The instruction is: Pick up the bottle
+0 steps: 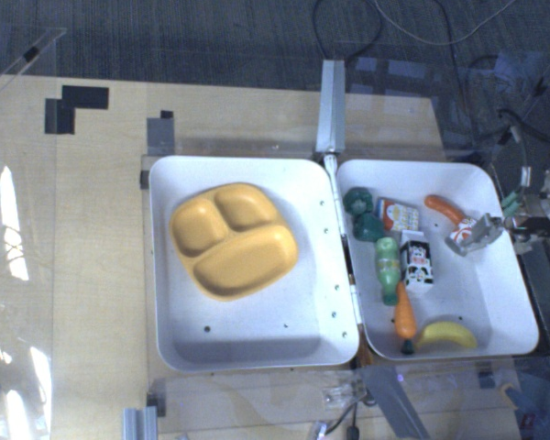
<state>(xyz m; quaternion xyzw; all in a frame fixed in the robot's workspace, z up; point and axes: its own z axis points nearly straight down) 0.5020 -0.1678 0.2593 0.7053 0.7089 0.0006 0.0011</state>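
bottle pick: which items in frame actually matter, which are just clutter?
Matter:
green bottle, lying in the right bin
gripper, over the right bin's right side, apart from the bottle

Clutter:
yellow divided plate in the left bin
milk carton
orange box
carrot
banana
sausage
dark green round item

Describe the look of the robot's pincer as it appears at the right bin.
The pincer is a small pale grey metal piece with a blocky, angular shape and darker shaded faces. Behind it, towards the right edge, sit a small green part and dark fittings.
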